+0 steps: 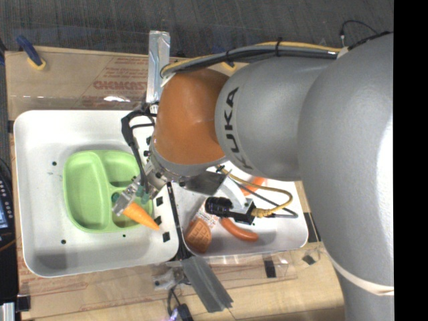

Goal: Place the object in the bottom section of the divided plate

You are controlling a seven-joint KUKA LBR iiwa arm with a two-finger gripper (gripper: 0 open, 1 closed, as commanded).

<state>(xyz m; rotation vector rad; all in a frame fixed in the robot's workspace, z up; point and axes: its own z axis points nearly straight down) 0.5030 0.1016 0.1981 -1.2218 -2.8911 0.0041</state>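
A green divided plate (90, 189) lies in the left white bin (40, 179). My gripper (128, 202) hangs over the plate's right side, by the lower small section. It is shut on an orange toy carrot (142, 215), gripped near its green top. The carrot's tip points toward the bin's right wall, over the plate's lower right rim. The arm's orange band and grey wrist hide the plate's upper right edge.
The right bin (287, 236) holds a reddish sausage (239, 230), a brown bread-like piece (198, 233) and an orange thing (257, 182) partly hidden under the arm. The wall between the bins (175, 236) runs just right of the carrot.
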